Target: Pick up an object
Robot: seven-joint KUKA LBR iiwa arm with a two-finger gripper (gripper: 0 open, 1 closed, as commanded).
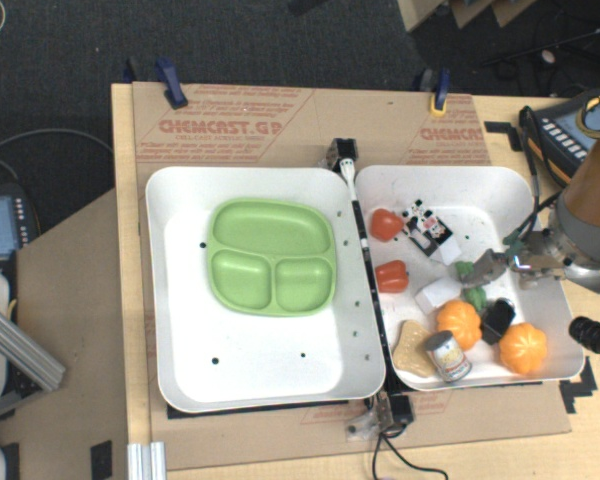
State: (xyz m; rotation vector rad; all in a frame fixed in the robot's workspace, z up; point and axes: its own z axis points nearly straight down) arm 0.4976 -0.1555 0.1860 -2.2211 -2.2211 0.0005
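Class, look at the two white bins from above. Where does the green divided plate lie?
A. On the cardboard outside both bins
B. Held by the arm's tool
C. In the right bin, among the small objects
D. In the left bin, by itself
D: the green divided plate lies flat in the left bin, while the oranges, can and other small objects crowd the right bin.

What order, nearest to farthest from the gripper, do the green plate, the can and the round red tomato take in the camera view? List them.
Measured from the gripper, which hangs over the right bin:
1. Can: at that bin's front edge, below and left of the gripper.
2. Tomato: near the bin's left wall, toward the back.
3. Green plate: in the left bin, plainly farthest.
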